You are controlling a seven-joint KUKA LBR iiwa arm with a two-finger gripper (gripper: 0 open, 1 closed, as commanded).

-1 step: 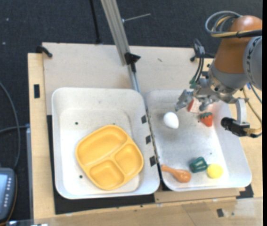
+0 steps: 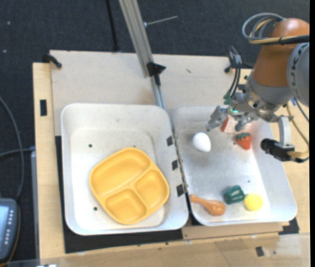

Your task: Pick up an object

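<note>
The gripper (image 2: 230, 117) hangs over the far part of the right bin (image 2: 274, 204), its fingers spread and nothing between them. There is 1 arm here, so no choice of side arises. The nearest pick is the small red piece (image 2: 244, 141), just beside the gripper on the near-right side; the white egg (image 2: 201, 142) lies a little further off, toward the near-left. Both are compact with no clear long axis, so finger orientation looks unimportant. Well apart at the bin's near edge sit the green block (image 2: 234, 194), the yellow ball (image 2: 253, 202) and the orange spoon-like piece (image 2: 208, 204), lying across the bin. The yellow plate (image 2: 128, 184) rests in the left bin (image 2: 79, 121).
</note>
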